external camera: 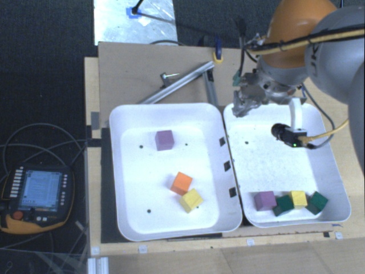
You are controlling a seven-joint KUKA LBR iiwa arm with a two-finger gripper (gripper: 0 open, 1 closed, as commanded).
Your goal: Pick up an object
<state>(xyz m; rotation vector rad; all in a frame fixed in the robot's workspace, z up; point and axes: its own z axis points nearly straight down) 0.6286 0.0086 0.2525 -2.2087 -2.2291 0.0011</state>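
The left bin [122,170] holds a purple cube [164,140] near its back, with an orange cube [181,182] and a yellow cube [191,200] touching near the front. Along the front wall of the right bin [325,153] sit a purple cube [264,200], a dark green block [282,205], a yellow cube [299,198] and another dark green block [317,201]. My gripper [242,103] hangs over the back left corner of the right bin, far from every block. I see nothing in it.
A small black device with a green light [286,134] hangs off the arm over the right bin. A metal rod [178,82] lies on the board behind the left bin. A teach pendant [37,197] with cables sits at the left.
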